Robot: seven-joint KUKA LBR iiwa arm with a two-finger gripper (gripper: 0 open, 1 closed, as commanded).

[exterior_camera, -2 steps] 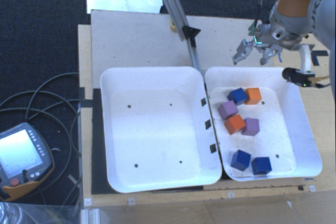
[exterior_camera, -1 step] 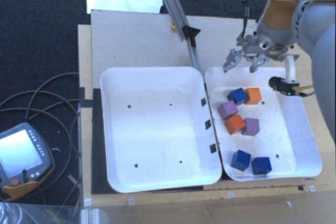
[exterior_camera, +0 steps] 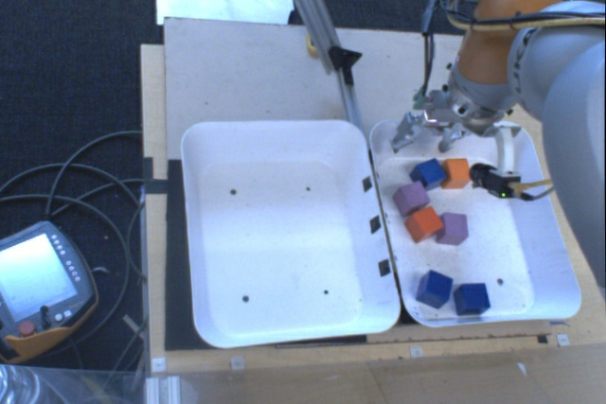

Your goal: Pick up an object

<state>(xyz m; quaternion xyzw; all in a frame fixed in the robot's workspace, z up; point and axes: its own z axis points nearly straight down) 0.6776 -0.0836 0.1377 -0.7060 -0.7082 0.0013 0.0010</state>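
Several small cubes lie in the right bin (exterior_camera: pixel 554 246). A blue cube (exterior_camera: pixel 429 172) and an orange cube (exterior_camera: pixel 456 173) sit side by side near its far end. Below them are a purple cube (exterior_camera: pixel 411 198), a second orange cube (exterior_camera: pixel 424 223) and a second purple cube (exterior_camera: pixel 453 228). Two more blue cubes (exterior_camera: pixel 435 288) (exterior_camera: pixel 471 298) rest close to the near rim. My gripper (exterior_camera: pixel 425 137) hovers over the bin's far end, just above the first blue cube. Its fingers (exterior_camera: pixel 402 136) are spread open with nothing between them.
The left bin (exterior_camera: pixel 194 203) adjoins the right one along a shared wall. A slanted metal pole (exterior_camera: pixel 312 0) comes down to the bins' far junction. A teach pendant (exterior_camera: pixel 38 289) and cables lie on the floor at left.
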